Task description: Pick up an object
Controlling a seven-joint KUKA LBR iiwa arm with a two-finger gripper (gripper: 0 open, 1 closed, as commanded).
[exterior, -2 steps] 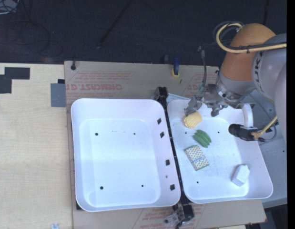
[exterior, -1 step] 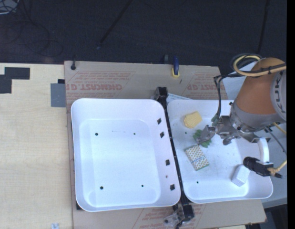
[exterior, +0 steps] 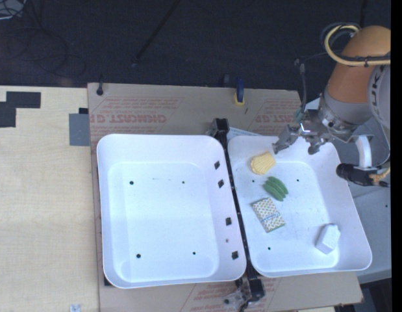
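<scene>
Looking down, we see the end effector [exterior: 297,140] spread open and empty above the right white bin's [exterior: 347,203] far edge. Just beside it lies a small, lumpy yellow object [exterior: 262,164], probably light and soft; we would pinch across its middle.

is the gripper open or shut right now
Open. The gripper hangs over the back edge of the right bin, its two fingers spread with a clear gap and nothing between them; the yellow object lies just below.

Arm [exterior: 356,64] reaches in from right, orange band up top. Gripper [exterior: 297,142] hangs low, fingers spread apart, nothing btwn them.
</scene>
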